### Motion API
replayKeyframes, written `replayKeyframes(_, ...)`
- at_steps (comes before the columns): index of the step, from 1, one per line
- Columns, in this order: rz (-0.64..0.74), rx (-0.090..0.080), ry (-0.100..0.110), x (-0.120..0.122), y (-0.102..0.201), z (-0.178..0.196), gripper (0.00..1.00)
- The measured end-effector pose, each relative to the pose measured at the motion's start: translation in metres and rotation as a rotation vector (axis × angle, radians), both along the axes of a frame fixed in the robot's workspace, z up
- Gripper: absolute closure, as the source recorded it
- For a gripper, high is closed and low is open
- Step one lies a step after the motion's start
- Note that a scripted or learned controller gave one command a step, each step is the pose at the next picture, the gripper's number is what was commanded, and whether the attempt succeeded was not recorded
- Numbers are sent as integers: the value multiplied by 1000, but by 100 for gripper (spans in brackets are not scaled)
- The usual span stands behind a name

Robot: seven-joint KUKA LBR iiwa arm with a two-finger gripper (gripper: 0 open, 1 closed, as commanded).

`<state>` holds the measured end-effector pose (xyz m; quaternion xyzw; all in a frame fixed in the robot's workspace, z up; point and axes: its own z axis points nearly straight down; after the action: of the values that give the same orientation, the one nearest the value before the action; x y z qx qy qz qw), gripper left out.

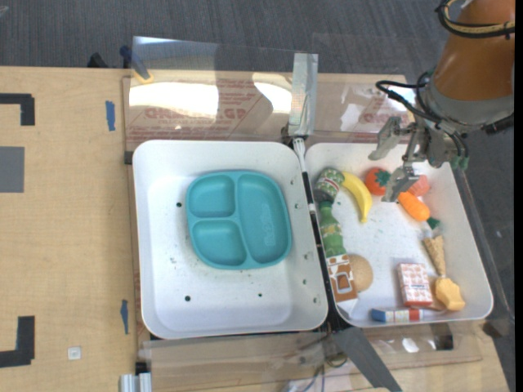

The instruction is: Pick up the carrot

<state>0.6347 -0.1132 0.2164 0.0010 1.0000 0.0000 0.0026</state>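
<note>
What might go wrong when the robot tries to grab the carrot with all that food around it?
The gripper hangs right over the carrot, but a red toy sits close beside it, so the fingers might pinch that instead. The banana lies nearby too and could get bumped. The carrot lies tilted, so it may slip out.

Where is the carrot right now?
The carrot lies in the right bin, near its upper right corner, just right of the banana and directly below the gripper.

Bright, even overhead light, glare on the clear panel (212, 96), slightly soft focus.
</note>
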Motion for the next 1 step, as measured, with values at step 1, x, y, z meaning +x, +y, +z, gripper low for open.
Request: replayKeyframes(1, -38, -1, -4, 2, -58, -120, 0)
